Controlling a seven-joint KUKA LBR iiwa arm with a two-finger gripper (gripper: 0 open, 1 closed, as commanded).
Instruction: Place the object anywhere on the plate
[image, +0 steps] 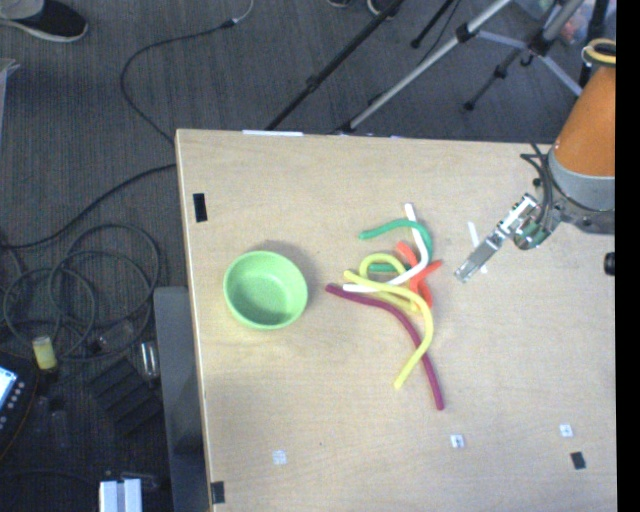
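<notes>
A: What is lying on the pale wooden bench top for the task?

B: A loose tangle of soft coloured cords, yellow, purple, green, orange and white, is lying near the middle of the bench. It is looking light and limp, like foam or rubber string. I am judging that it will bend and hang down when lifted, and single strands may be slipping out.

A: Where should it be taken?

B: Probably where several strands are crossing, near the yellow loop, so that more than one cord is coming up together. The long purple end is a poor place, I think.

A: And the plate?

B: The round green shallow dish is sitting to the left of the tangle, apart from it, with nothing in it.

A: What is the gripper doing?

B: The metal two-finger gripper is hovering just right of the tangle, holding nothing. Whether it is wide or narrow, I cannot tell.
</notes>
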